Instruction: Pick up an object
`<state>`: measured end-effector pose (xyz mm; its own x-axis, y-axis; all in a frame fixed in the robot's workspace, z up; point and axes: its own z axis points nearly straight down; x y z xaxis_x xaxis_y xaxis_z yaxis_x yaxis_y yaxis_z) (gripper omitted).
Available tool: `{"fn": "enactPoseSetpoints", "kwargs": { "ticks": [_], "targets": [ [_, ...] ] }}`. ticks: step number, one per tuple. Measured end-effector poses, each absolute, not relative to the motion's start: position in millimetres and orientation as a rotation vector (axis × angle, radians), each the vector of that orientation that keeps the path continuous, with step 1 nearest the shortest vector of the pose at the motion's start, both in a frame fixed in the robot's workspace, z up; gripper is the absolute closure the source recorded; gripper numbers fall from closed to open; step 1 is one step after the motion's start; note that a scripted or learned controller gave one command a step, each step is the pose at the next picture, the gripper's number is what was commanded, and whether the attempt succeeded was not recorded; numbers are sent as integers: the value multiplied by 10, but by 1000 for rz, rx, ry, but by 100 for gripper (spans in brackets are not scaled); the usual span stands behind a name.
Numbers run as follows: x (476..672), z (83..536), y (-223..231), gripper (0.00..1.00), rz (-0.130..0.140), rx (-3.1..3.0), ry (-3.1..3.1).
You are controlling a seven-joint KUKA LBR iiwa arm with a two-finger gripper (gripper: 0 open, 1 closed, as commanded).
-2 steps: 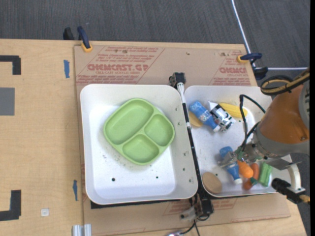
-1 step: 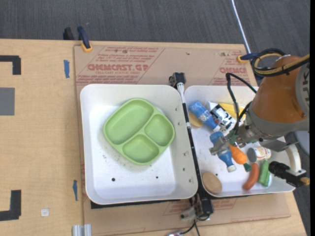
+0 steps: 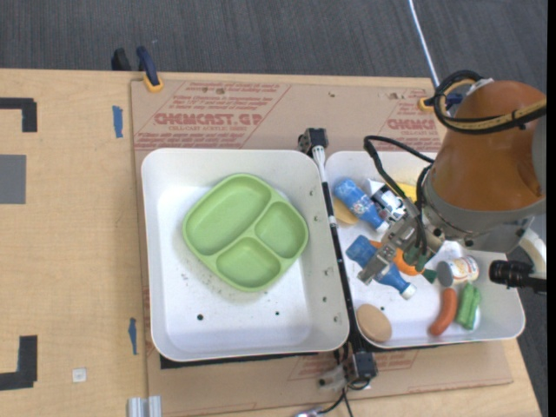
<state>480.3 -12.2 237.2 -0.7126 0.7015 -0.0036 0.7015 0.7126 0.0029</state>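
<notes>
My gripper [image 3: 388, 257] is down in the right bin [image 3: 504, 327], among the toys at its middle. It sits over a blue object [image 3: 360, 249] and a small orange piece [image 3: 387, 251], and touches or nearly touches both. The grey and orange arm [image 3: 485, 159] covers the bin's back right part. Around the gripper lie a blue can [image 3: 352, 195], a black-and-white item [image 3: 388, 201], a tan round bun [image 3: 375, 322], an orange-red sausage shape [image 3: 444, 311] and a green piece [image 3: 469, 307]. Nothing is visibly lifted.
The left bin [image 3: 165, 259] holds a green divided plate [image 3: 246, 232]. A black clamp [image 3: 314, 139] sits at the top of the wall between the bins. Both bins rest on a cardboard sheet [image 3: 217, 111] on the wooden bench.
</notes>
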Motion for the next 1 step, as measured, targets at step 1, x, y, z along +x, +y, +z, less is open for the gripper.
{"fn": "enactPoseSetpoints", "kwargs": {
  "ticks": [1],
  "targets": [
    [4792, 1845, -205, 100, 0, 659, 3073]
  ]
}}
